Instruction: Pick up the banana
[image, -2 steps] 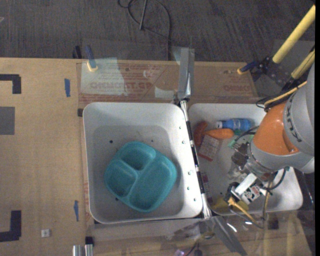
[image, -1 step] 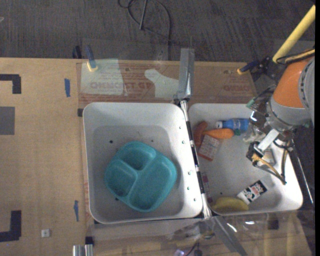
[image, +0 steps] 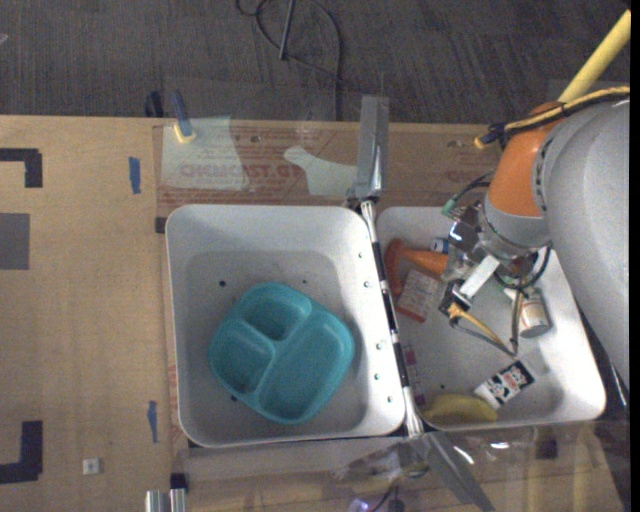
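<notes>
The grey arm (image: 592, 210) reaches in from the right edge of the camera view and bends down over the right bin (image: 562, 392), its orange band (image: 518, 172) sitting above the bin's far side and the wrist tilted down and to the left below it. The gripper (image: 468, 282) hangs low over the far half of that bin, just beside an orange bottle (image: 415, 262) that lies on its side against the wall shared with the left bin (image: 200, 250). The wrist hides the gripper from above, so I cannot tell whether it is spread or pressed together, and nothing can be seen held in it. The banana (image: 460, 407) lies flat on the floor of the right bin in its near left corner, close to the front wall, well apart from the gripper. Just to the banana's right lies a small black-and-white carton (image: 511, 382). A small pale jar (image: 533, 315) rests near the wrist toward the right side of the bin. The left bin holds a teal divided plate (image: 282, 352), lying flat near its middle.
</notes>
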